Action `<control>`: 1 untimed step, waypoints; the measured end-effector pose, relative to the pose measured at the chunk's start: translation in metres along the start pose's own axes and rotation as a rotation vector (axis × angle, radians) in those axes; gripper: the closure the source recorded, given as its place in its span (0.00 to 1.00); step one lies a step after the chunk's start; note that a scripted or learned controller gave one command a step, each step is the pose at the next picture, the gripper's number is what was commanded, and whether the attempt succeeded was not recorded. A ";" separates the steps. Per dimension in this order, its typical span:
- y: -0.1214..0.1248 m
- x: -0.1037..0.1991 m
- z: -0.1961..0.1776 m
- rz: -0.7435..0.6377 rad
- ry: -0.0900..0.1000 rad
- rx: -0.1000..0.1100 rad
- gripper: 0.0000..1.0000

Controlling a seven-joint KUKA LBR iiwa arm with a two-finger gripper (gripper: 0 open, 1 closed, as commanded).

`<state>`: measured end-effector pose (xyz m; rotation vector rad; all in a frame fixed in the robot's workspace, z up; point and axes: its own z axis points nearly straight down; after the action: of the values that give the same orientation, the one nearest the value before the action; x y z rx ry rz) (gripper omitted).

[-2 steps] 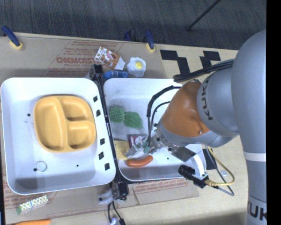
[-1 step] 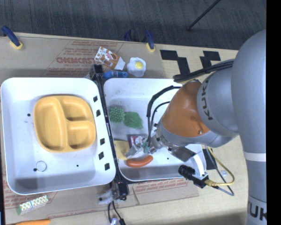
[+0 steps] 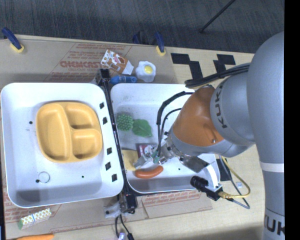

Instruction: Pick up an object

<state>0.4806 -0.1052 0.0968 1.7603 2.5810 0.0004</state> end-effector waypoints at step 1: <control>0.000 0.000 0.000 0.000 0.000 0.000 0.00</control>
<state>0.4806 -0.1052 0.0968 1.7603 2.5810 0.0004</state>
